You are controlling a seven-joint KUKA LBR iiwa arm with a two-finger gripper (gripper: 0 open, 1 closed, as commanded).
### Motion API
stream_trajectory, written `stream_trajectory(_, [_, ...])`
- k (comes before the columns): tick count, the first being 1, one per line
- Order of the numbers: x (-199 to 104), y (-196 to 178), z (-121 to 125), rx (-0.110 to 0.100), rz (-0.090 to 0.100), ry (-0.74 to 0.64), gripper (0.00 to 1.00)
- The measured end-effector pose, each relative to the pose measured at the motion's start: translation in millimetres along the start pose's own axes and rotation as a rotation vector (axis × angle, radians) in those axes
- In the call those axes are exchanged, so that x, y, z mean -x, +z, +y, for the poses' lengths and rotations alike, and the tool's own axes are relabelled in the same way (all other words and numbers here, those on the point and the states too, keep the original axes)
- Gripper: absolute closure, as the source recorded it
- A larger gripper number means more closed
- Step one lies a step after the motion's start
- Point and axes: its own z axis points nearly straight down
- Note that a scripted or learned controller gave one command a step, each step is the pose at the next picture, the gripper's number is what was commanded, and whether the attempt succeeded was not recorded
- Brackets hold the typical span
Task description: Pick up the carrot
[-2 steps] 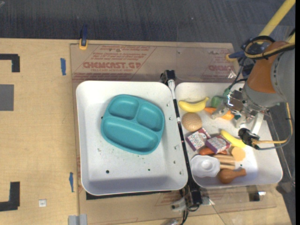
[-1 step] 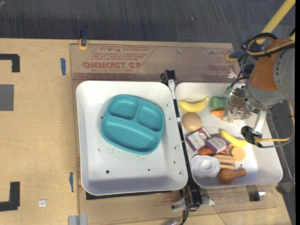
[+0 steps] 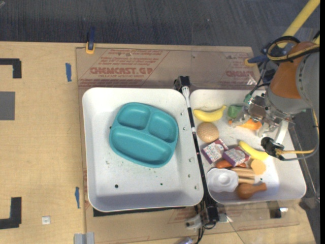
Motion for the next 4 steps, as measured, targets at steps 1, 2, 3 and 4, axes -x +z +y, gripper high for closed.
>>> stream_trajectory(1, [27.7, 10.8, -8.9, -0.003, 0.007, 0.118, 0.0])
stream_trajectory(2, [9.7, 13.0, 36.4, -0.057, -0.011, 0.308, 0.0])
stream_trajectory(3, [8.7, 0.2, 41.0, -0.032, -0.01, 0.308, 1.0])
stream_trajectory(4, [9.1, 1.6, 39.9, -0.037, -0.012, 0.308, 0.0])
